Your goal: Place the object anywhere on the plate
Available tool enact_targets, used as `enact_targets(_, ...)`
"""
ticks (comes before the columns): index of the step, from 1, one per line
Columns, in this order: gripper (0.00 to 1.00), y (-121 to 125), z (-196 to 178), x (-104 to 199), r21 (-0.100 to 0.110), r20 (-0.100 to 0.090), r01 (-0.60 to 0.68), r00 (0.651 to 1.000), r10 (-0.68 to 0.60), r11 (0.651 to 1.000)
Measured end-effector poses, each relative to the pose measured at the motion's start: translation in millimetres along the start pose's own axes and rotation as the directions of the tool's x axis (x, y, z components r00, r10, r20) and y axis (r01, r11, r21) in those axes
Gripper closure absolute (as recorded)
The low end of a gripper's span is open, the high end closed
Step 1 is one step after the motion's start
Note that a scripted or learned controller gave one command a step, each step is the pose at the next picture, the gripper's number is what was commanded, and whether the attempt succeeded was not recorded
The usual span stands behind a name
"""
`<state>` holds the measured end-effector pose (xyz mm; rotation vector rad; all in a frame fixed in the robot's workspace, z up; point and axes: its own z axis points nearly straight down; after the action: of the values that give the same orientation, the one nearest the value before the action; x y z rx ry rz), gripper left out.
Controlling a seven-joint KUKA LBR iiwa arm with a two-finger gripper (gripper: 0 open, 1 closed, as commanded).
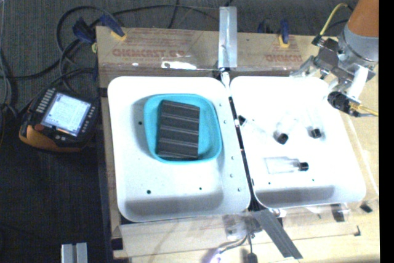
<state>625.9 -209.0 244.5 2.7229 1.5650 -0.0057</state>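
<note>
Camera view. Gripper: over the right bin's far right corner; finger spread cannot be told; no item seen in its grasp. Arm: grey wrist under an orange band, entering from the upper right.

Object: dark ribbed rectangular block, well to the gripper's left, lying on the plate, a turquoise rounded tray in the left bin.

Nearer the gripper, below and left of it: small clear vials with black caps, smooth, scattered apart.

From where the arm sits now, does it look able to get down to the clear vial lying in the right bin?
Probably yes. The clear vial lies alone on the right bin floor, apart from the two small dark-capped items, with nothing over it; the gripper hangs above that bin's far right corner.
</note>
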Motion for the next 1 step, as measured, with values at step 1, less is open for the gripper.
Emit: enact_targets(1, 0.0, 0.0, 0.0, 0.0, 0.0, 0.0, 0.0, 1.0, 0.0, 1.0)
